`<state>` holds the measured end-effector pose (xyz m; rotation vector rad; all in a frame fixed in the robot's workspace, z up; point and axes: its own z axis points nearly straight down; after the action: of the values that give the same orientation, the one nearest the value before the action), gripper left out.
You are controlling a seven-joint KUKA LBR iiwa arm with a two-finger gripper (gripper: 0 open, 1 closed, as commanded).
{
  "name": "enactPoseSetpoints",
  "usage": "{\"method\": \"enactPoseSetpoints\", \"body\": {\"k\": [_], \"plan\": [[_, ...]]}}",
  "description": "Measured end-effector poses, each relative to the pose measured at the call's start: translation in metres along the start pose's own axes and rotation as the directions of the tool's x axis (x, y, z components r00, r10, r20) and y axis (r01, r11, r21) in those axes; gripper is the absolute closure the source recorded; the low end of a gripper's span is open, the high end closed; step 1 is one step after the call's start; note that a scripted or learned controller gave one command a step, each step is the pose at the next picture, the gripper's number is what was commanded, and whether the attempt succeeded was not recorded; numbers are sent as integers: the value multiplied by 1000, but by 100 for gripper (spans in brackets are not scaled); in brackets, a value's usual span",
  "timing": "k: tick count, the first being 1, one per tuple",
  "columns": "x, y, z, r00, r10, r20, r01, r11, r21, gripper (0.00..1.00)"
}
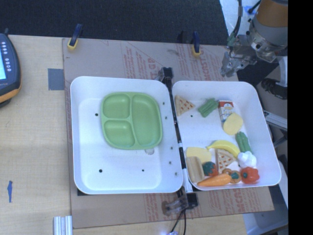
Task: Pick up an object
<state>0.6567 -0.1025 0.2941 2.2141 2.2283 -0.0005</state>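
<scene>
The right bin (pixel 254 94) holds several toy foods: a triangular sandwich piece (pixel 183 105), a green bean pod (pixel 208 107), a small carton (pixel 225 109), a yellow lemon-like piece (pixel 233 124), a banana (pixel 222 146), a green pickle (pixel 242 142), a carrot (pixel 214 180) and a red tomato (pixel 250 175). My gripper (pixel 230 67) hangs above the back edge of this bin, beyond its far rim, pointing down. It is clear of every object and nothing shows between its fingers.
The left bin (pixel 83 131) holds a green divided plate (pixel 132 120). Clamps (pixel 196 48) sit on the cardboard sheet behind the bins. A handheld pendant (pixel 7 67) lies at the far left of the bench.
</scene>
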Motion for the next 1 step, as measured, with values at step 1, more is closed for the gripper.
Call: {"method": "enactPoseSetpoints", "body": {"k": [1], "plan": [[2, -1, 13, 1000, 0, 1, 0, 1000, 5, 100]]}}
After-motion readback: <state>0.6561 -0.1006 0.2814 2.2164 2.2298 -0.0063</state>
